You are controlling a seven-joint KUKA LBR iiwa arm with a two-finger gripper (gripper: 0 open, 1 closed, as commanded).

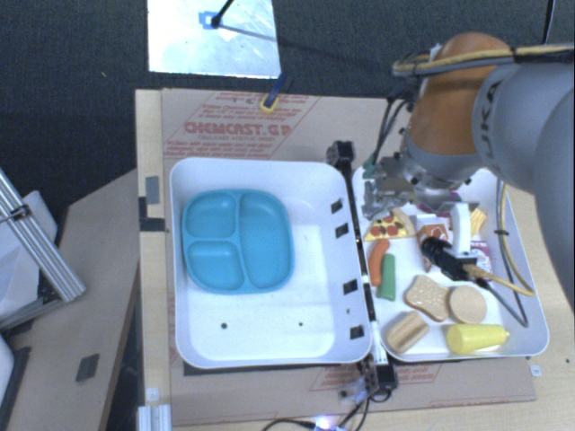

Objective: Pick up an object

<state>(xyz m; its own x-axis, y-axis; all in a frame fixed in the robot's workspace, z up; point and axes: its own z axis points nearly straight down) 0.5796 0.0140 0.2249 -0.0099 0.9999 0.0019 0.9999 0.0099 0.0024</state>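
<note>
Smooth blue sectioned tray (238,241) in glossy white bin (260,335)

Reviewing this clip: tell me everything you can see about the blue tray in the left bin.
The blue tray is a light blue, rounded-corner divided plate, apparently smooth plastic. Raised ridges split it into three compartments: two smaller ones on the view's left, one above the other, and a longer one on the right. Nothing lies in them. It lies flat, right way up, on the floor of the left bin, in its upper left part, close to the wall there. Nothing else touches it.
</note>
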